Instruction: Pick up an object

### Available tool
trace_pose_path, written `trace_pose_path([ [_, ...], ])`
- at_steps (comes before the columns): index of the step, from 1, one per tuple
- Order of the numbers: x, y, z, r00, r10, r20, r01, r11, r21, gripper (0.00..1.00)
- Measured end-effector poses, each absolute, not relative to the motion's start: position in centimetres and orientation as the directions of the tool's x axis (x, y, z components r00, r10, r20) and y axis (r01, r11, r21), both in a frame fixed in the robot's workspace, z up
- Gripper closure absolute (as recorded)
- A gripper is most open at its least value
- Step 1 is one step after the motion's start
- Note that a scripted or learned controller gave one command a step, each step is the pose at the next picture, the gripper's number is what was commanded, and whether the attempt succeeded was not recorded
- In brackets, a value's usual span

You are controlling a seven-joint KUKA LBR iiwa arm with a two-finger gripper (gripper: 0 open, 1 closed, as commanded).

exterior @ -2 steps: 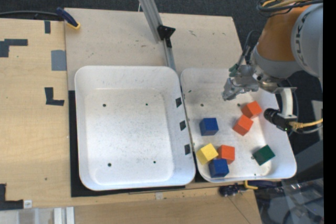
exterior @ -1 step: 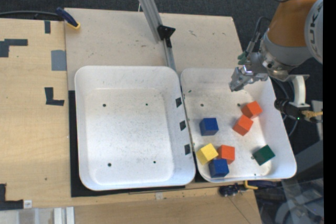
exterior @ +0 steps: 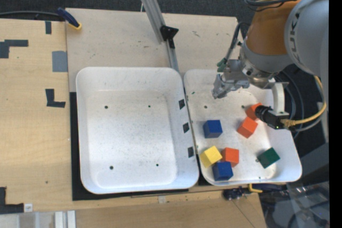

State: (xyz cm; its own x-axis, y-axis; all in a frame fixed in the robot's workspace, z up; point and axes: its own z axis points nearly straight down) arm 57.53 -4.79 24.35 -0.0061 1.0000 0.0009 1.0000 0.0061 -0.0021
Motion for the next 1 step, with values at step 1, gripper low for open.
trace_pose_path([
  [1,56.24,0.95,23.06,-0.007,1.0,0.001,1.0,0.007,-0.004,1.0],
])
